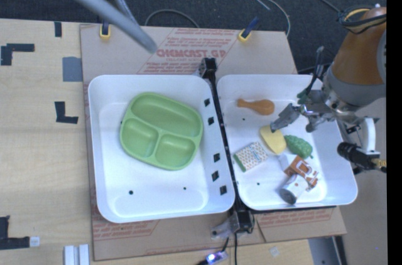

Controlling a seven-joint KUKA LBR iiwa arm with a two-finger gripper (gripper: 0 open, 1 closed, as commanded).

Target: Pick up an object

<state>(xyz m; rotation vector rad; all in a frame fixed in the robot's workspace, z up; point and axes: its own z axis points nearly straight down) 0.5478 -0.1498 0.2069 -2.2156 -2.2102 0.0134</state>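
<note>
**Spread fingers over the right bin, beside a yellow piece**

Nearest, at the front edge where the two bins meet: a dark clamp (235, 223), sitting on a cardboard sheet (188, 47) with faint red print here, too small to read.

Next back, in the front of the right bin (342, 198): an orange and white packet with a grey end (296, 179), lying tilted; printing on it, not legible. Just left of it, a small checked packet (251, 156), also without readable words.

Mid-bin: a yellow piece (274, 140) touching a green lumpy item (299, 146) on its right. Directly above these, the gripper (300, 120), fingers (284, 118) spread apart and pinching nothing, left tip just beside the yellow piece. Behind it, the grey arm with its orange band (359, 19), reaching in from the right.

Further back in the same bin: a brown wooden spoon-shaped thing (256, 106), lying well apart from the rest.

In the left bin (103, 194): a green divided plate (162, 130), three compartments, lying flat.

Beyond the bins, on the cardboard: red lettering reading roughly "CHEMCAST GP", with smaller lines around it unreadable. At the sheet's far corners, two yellow clamps (104, 31).
</note>
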